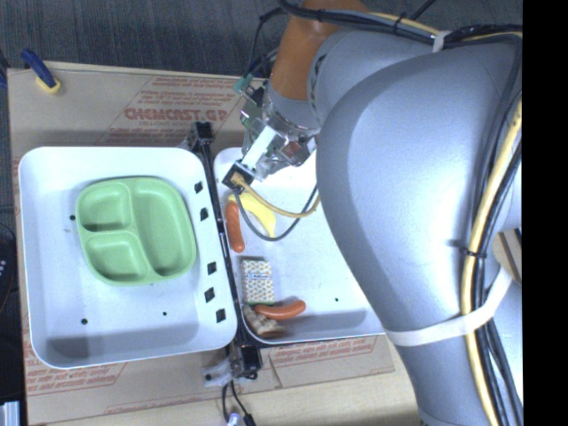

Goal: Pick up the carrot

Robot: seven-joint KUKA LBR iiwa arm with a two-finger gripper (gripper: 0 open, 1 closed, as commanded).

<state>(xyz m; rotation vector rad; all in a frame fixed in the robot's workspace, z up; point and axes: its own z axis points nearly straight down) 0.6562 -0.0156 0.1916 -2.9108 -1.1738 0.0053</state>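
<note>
Pale green three-section plastic plate (135, 229) sits in the left shallow white bin (53, 318). The right white bin (342, 282) has a yellow curved banana-looking toy (259, 218) and a small patterned flat box (257, 282) near it.

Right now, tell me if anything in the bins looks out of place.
Nothing looks spilled or broken. The one oddity: the carrot lies tight along the wall between the two bins, with a yellow piece close beside it, an awkward spot for a grasp. The green plate sits flat in its bin.
</note>
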